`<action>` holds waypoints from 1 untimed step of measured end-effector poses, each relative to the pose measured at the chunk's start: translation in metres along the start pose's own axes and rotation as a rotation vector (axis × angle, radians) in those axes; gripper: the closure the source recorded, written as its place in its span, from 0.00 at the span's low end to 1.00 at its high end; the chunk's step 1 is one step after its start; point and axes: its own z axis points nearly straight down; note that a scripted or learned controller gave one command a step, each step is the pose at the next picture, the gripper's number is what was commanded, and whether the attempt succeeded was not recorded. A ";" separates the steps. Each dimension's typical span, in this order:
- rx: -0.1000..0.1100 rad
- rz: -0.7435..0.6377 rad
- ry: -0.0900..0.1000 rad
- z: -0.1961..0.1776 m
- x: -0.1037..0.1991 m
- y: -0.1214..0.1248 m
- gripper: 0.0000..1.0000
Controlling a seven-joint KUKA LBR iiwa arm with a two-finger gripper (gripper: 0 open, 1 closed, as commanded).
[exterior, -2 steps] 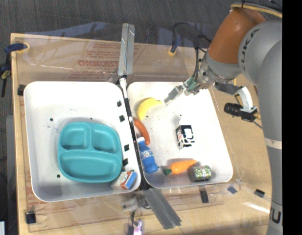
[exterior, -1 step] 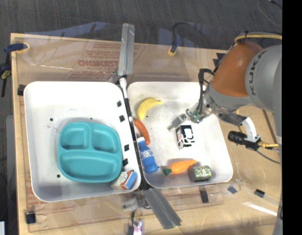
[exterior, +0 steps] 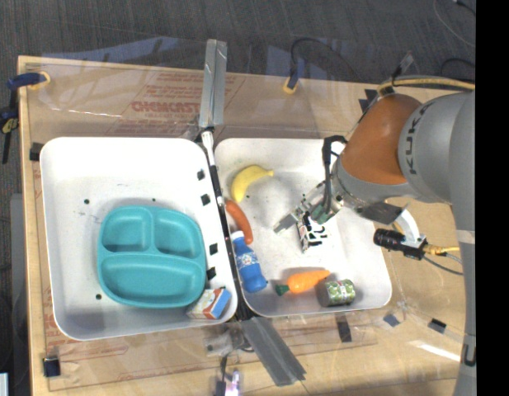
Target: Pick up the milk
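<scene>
Milk — beside plate, bottle.

This is a robotics lab rather than a home: a grey industrial arm with an orange band reaches over a pale wooden bench covered in clear plastic sheeting and held by clamps, with loose cables trailing at its edges. Two shallow white plastic bins sit side by side holding toy food, above dark grey office carpet
</scene>
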 end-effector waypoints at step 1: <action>0.014 -0.217 0.024 0.013 0.007 -0.005 0.00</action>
